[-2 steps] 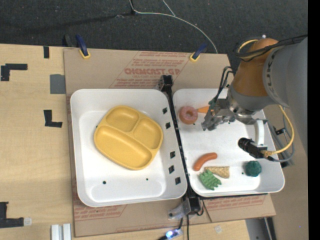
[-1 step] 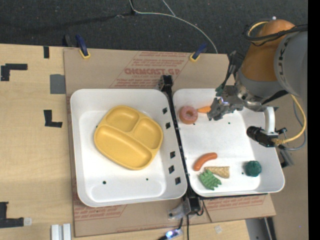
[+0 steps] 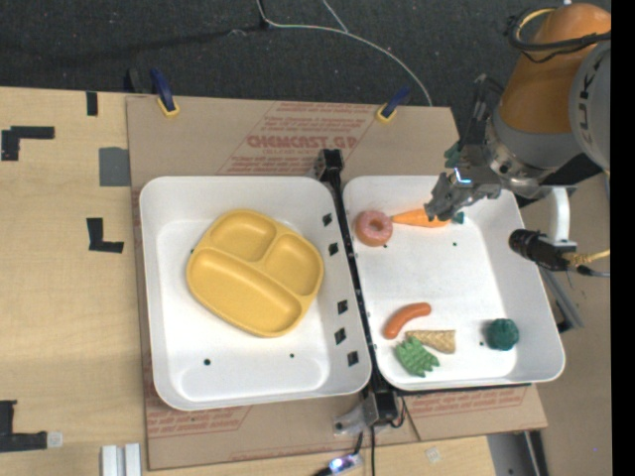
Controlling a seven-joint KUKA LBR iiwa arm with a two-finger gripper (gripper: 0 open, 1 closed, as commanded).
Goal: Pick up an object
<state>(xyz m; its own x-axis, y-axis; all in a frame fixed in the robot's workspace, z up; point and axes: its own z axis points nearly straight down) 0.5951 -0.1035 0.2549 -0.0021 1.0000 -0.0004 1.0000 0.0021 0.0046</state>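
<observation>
A single fixed camera looks down on the bench (image 3: 60, 296) from above, at a slant, taking in both white bins whole: the left bin (image 3: 159, 365) and the right bin (image 3: 541, 360) sit side by side across the middle of its field. It stands far enough back to include the cardboard sheet (image 3: 288, 132) under the bins, the bench's left edge region and the dark floor (image 3: 119, 18) beyond the bench's far edge. The arm (image 3: 556, 77) enters from the right side.
</observation>
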